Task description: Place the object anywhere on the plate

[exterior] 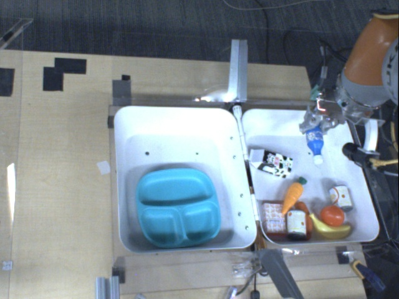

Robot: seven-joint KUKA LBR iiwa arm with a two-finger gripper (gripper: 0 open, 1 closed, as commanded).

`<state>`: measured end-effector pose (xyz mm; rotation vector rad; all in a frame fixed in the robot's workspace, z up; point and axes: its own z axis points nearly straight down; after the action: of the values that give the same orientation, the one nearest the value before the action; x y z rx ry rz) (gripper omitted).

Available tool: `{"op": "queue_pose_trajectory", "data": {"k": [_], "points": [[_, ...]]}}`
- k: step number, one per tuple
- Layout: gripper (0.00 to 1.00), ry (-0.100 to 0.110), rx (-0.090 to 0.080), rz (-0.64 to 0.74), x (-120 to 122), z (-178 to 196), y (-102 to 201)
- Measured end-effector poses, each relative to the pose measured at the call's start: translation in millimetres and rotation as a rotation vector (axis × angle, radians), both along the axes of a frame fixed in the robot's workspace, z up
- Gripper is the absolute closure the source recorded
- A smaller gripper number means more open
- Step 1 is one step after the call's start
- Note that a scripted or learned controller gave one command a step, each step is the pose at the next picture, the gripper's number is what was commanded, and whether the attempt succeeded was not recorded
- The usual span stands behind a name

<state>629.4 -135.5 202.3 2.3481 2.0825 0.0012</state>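
A blue divided plate [179, 207] lies in the left bin [156, 129], toward its front. My gripper [319, 124] hangs over the back of the right bin [274, 124]. A small blue bottle [315, 143] hangs from its grey fingers [310, 128], white cap pointing down, and it looks pinched between them. The bottle sits far to the right of the plate, across the wall between the bins.
The right bin also holds a black-and-white patterned packet [274, 162], a toy carrot [293, 195], a pink cracker pack [272, 215], a dark jar [297, 223], a banana [330, 230], a red tomato [333, 215] and a small can [341, 196]. A metal post [239, 67] stands behind the divider.
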Motion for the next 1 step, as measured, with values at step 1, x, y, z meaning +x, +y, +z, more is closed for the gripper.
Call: {"op": "queue_pose_trajectory", "data": {"k": [1], "points": [[1.0,-0.02,-0.002,0.085,-39.0,-75.2,29.3]]}}
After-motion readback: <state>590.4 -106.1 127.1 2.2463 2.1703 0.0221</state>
